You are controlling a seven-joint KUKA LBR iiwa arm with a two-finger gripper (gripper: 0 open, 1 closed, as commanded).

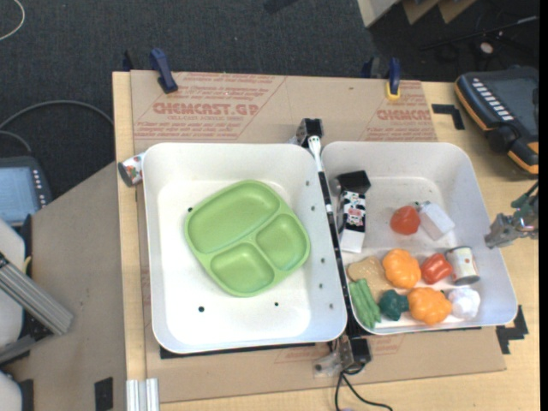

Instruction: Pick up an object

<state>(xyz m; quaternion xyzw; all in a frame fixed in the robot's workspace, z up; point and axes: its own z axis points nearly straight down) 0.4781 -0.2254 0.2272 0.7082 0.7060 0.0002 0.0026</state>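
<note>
Two white bins are noted side by side on a board printed "CHEMCAST G.P." in red. The left bin (163,229) bears a green divided plate (248,238); the right bin (479,187) bears the loose objects from which one is to be picked. The gripper (507,229) is seen at the right bin's right rim, with nothing between it and any object; whether it stands wide or narrow cannot be told.

Candidates are recorded in the right bin: a red tomato (405,221), a white block (437,220) touching it, a small carton (352,212) with black-and-white print by the left wall, two orange peppers (402,268), a red pepper (435,268), a small can (463,264), a tan biscuit (365,270), a green pod (365,302), a dark green piece (393,304) and a crumpled white wad (463,301).

The toy foods are judged light, stiff plastic, smooth and rounded, so liable to slip or roll from a pinch; a grasp across the middle is advised. The can is judged rigid and nearest the gripper, best taken across its round sides. The carton is judged light and slightly crushable, and is best taken across its narrow sides. The lower cluster is packed touching, leaving little room for fingers.

Print on the carton and can is too small to be read.
</note>
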